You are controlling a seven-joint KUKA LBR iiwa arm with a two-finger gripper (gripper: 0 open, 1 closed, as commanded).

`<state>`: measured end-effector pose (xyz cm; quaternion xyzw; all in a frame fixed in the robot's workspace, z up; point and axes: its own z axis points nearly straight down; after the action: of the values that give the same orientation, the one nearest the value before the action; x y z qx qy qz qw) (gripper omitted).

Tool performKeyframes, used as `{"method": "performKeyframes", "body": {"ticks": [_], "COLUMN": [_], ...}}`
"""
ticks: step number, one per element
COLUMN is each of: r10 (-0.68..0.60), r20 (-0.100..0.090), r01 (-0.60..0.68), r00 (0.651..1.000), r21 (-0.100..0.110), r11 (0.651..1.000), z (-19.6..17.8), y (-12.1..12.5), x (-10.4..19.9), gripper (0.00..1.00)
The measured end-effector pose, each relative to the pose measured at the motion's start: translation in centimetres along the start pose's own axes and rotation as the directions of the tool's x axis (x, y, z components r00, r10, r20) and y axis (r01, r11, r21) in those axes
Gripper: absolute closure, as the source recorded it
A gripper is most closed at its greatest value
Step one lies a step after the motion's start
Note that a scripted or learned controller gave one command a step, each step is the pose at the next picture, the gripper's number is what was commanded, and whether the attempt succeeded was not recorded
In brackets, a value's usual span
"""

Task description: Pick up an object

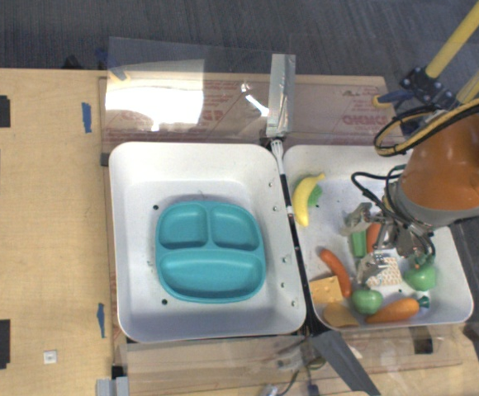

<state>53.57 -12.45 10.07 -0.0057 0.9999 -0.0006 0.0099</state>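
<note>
The claw [380,242] hangs low in the right bin [462,291] among toy vegetables, its grip impossible to tell, near a banana [305,196].

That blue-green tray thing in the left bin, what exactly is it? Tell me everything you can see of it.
The teal tray looks like a smooth plastic divided plate with rounded corners: two small compartments along its far side and one wide one along its near side, split by raised ridges. All three hold nothing. It lies flat, right way up, turned slightly askew, in the middle of the left white bin, touching only the bin's floor.
</note>
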Motion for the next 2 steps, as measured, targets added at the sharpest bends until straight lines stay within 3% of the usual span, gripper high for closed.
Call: {"method": "performKeyframes", "body": {"ticks": [1, 2], "r10": [-0.068, -0.033], "r20": [-0.012, -0.008], "r01": [0.068, 0.033], "r00": [0.998, 0.999], "r21": [-0.001, -0.001], "r11": [0.998, 0.999], "z": [1.2, 1.2], "y": [-0.3, 2.7], "x": [-2.5, -2.0], "gripper": [0.00, 0.00]}}
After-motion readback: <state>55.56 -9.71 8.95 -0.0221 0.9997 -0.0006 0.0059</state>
